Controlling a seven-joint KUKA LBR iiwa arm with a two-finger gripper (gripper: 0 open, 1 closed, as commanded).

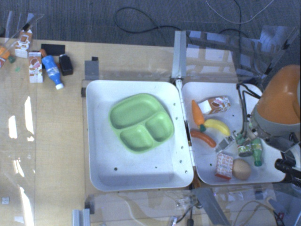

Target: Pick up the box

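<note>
Left bin (94,140): I log one green compartment tray (141,122) with three wells, lying flat near the middle.

Right bin (207,175): I count several items. A wrapped brown snack packet (217,104) near the far side. A carrot (197,112) just left of it, pointing toward the front. A banana (216,126) below the packet. A red sausage-like piece (203,138) beside the banana, on its front side. The box (224,166), small, red-and-white patterned, lies flat near the front wall, touching or just beside a tan egg-shaped item (241,169) on its right. A green bottle (257,154) stands just behind that item.

Arm (281,102): orange and grey, reaching in over the right bin's right side. The jaws (241,140) sit low among the banana, the bottle and a small greenish packet (245,149); I cannot tell how far apart they stand or whether they have hold of anything. They are apart from the box, which lies nearer the front.

Desk (42,140), far left corner: a blue bottle (51,71), small cartons (35,66) and a black block (65,64).
</note>
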